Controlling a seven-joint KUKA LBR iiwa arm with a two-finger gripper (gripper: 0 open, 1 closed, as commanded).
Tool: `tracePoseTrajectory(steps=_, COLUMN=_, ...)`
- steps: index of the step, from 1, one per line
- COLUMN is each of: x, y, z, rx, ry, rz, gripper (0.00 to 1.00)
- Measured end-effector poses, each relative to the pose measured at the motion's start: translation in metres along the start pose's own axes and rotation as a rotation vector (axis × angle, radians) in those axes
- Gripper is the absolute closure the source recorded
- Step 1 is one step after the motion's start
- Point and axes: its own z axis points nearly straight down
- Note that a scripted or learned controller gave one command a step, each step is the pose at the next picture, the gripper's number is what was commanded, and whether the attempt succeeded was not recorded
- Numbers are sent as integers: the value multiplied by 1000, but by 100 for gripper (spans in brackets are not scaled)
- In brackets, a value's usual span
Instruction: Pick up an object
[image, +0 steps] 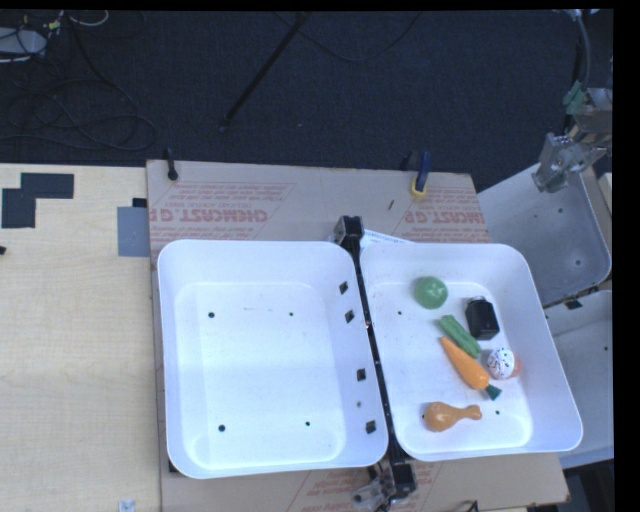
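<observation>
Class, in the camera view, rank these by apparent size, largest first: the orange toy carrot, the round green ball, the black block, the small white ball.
1. Orange toy carrot
2. Round green ball and black block: look alike, unranked
3. Small white ball

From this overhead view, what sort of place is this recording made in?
Probably a robotics lab bench set up for grasping trials: two white bins on clamped cardboard, toy items such as a carrot and green ball, cables behind.

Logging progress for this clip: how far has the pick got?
Nothing looks picked yet. The green ball, black block, toy carrot, small patterned ball and tan gourd-shaped toy all lie in the right bin. Nothing is in hand; the whole reach, grasp and lift remain.
</observation>
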Motion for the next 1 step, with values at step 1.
tracePoseTrajectory(steps=1, x=1, y=0, z=-10, rx=2, ry=-1, rz=-4, gripper=100)
